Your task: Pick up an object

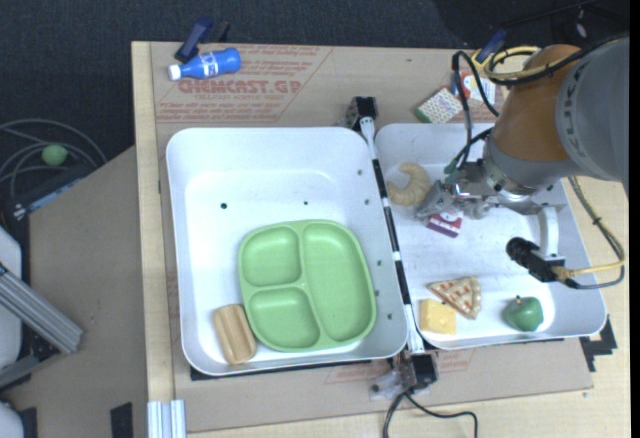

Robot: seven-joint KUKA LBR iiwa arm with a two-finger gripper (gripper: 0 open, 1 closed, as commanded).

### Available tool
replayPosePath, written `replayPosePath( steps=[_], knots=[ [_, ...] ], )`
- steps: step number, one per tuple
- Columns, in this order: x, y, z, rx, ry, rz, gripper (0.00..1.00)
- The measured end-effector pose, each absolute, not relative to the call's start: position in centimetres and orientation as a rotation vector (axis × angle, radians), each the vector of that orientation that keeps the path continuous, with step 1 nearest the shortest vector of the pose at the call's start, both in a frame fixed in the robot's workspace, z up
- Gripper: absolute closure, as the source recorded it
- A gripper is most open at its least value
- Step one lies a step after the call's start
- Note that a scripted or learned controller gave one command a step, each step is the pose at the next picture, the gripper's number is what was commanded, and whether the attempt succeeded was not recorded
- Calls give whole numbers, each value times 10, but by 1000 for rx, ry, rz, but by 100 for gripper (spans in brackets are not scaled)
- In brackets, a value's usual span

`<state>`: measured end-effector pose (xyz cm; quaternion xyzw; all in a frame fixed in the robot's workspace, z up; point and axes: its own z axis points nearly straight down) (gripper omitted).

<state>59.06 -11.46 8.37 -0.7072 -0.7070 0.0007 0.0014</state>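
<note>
where pincer [447, 204] hovers, red packet [445, 223] lies just below | grip state unclear

The arm [600, 111] is a thick, rounded grey tube with a smooth, slightly shiny skin. An orange band [530, 116] wraps it just above the wrist, wide and glossy. Below that sits a grey metal wrist collar, and from it the hand [452, 201], a small cluster of silver and dark metal parts. Thin dark cables [465, 141] run along the wrist.
</note>
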Motion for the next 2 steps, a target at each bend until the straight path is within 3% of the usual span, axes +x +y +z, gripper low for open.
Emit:
replayPosePath(
  steps=[1,2],
  knots=[
    [592,-115,95,-2223,-2220,-1,100],
    [585,-33,185,-2220,-2224,-4,100]
  ],
)
